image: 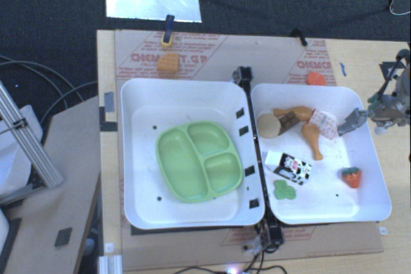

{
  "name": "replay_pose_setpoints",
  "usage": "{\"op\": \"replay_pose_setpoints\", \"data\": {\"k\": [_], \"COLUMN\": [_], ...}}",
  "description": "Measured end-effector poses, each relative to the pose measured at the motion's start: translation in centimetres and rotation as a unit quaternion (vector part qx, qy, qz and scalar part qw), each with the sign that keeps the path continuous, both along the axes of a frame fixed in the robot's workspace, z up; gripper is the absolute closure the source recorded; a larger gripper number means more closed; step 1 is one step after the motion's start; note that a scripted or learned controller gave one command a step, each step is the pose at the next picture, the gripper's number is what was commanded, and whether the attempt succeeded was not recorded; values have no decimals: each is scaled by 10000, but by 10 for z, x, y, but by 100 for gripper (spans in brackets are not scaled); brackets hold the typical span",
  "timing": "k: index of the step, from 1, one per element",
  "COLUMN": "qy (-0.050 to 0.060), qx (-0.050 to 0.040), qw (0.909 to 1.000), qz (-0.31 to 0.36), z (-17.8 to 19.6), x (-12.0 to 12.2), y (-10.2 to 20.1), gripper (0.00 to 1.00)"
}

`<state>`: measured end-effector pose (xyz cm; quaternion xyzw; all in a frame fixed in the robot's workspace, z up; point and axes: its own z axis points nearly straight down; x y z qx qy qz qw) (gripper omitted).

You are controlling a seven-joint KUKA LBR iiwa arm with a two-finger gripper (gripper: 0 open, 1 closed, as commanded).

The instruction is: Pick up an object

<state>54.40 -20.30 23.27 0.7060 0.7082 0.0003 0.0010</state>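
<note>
Just at the right rim of the right bin (369, 157), the tool (354, 120) reaches in from the arm's side; whether it is open or closed I cannot tell at this slant, and nothing is seen in its grip. The nearest candidates lie to its left in the camera view: a white-and-pink wrapped piece (323, 122) just beside the tool, and touching it a toy chicken drumstick (313, 137), whose long axis runs from upper left down to lower right. A judgement: the drumstick or the wrapped piece is the likeliest pick, needing only a short move leftward and down.

Counting the right bin: one drumstick, one wrapped piece, one tan croissant-like piece (294, 113), one brown block (288, 120), one pale round piece (268, 126), one cow-patterned box (289, 167), one green leafy piece (283, 190) and one strawberry (350, 176), which sits well apart from the cluster, below the tool.

The left bin (138, 138) holds a single green divided plate (199, 160). On the bench (212, 51) outside the bins lie one orange waffle-like piece (168, 63), one yellow-and-blue item (168, 31) and one orange piece (316, 78).
</note>
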Motion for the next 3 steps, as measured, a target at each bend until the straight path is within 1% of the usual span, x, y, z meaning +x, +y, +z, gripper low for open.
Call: {"op": "replay_pose_setpoints", "data": {"k": [1,2,3], "qy": [54,-97,-152], "qx": [33,-58,-79], "qw": [10000,9999,9998], "qz": [26,-35,-55], "z": [-115,-128,-131], "x": [-4,-31,-39], "y": [58,77,91], "gripper": [0,0,0]}}
